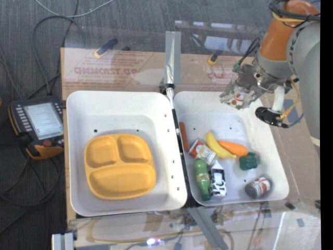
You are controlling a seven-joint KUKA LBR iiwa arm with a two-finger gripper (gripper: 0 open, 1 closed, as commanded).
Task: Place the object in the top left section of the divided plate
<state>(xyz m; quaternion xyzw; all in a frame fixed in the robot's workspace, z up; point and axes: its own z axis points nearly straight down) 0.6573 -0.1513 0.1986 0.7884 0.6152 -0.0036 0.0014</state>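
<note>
arm: grey with the orange band, coming in from the right, wrist tipped over the right bin [276, 155] back corner
plate [120, 165]: yellow, in the left bin, well apart
gripper [240, 95]: looks clamped on a small red-white packet [238, 99]
packet: probably light, crushable, best pinched across the middle

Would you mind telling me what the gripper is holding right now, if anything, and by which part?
A small red-and-white object sits at the gripper, above the right white bin; whether it is gripped, and where, cannot be told.
</note>
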